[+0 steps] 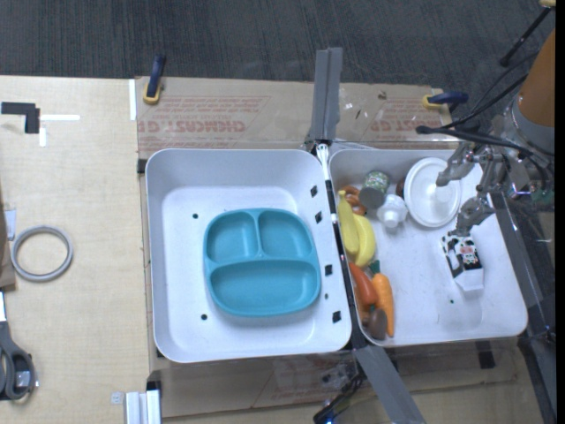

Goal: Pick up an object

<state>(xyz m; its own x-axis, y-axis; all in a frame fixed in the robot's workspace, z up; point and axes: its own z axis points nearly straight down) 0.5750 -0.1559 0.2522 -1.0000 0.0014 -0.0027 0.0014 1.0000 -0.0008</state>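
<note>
The right bin (494,321) holds a yellow banana (357,237) along its left wall, with an orange carrot (381,294) and a red item (362,283) below it. A white bowl (432,193) lies near the back, next to a small white cup (392,210) and a round green-topped piece (376,182). My gripper (463,256) hangs low over the bin's right half, below the bowl and apart from the fruit. Its white and black tip is close to the bin floor.
In the left bin (168,237) lies a blue divided plate (262,261). A grey divider (325,87) runs between the bins. On the bench at the left are a tape ring (39,253) and scissors (16,369). Cables (494,104) trail at the right.
</note>
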